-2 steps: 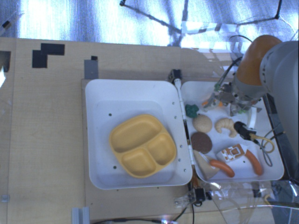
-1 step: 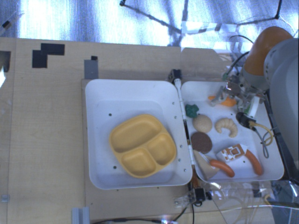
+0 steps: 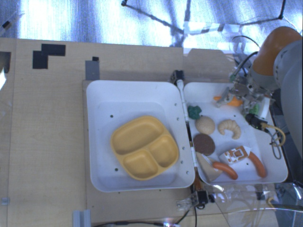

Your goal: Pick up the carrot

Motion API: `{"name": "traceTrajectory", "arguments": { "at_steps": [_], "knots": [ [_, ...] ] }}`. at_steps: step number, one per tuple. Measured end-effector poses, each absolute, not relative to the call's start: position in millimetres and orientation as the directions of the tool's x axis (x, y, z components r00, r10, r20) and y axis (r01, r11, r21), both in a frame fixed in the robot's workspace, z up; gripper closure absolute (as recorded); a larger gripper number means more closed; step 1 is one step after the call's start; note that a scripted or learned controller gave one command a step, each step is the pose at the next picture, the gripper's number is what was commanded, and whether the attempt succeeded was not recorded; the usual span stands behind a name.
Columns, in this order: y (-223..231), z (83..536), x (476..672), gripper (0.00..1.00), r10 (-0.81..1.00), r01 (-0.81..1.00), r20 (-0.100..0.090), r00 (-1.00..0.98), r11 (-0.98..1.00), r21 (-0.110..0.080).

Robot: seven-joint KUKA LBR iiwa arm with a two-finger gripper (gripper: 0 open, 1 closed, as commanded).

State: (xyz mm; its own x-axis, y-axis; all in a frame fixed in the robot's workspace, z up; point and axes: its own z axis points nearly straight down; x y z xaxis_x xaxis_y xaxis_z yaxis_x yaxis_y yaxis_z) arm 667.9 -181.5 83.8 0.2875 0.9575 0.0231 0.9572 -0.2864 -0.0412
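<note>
The carrot (image 3: 224, 100) is a small orange piece lying at the far end of the right bin (image 3: 279, 174), with part of it covered by the gripper. My gripper (image 3: 238, 96) sits low over the carrot's right end, at the end of the grey arm with its orange band (image 3: 279, 48) reaching in from the right. The wrist and cables hide how the gripper meets the carrot.
The right bin also holds a green broccoli piece (image 3: 194, 111), a beige bun (image 3: 205, 125), a croissant (image 3: 230, 127), a brown patty (image 3: 204, 144), a cheese wedge (image 3: 207, 167), two sausages (image 3: 225, 170) (image 3: 258, 163) and a small carton (image 3: 235, 154). A yellow divided plate (image 3: 144, 147) lies in the left bin (image 3: 99, 126).
</note>
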Motion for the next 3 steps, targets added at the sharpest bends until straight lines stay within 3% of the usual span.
{"name": "traceTrajectory", "arguments": {
  "at_steps": [1, 2, 3],
  "knots": [
    [-183, 84, 666.5, 0.00, 0.925, 0.925, 0.014, 0.379, -0.378, -0.045],
    [-181, 96, 668.7, 1.00, 0.928, 0.927, 0.014, 0.373, -0.372, -0.038],
    [-182, 95, 667.4, 0.00, 0.928, 0.928, 0.012, 0.372, -0.371, -0.044]
  ]
}}
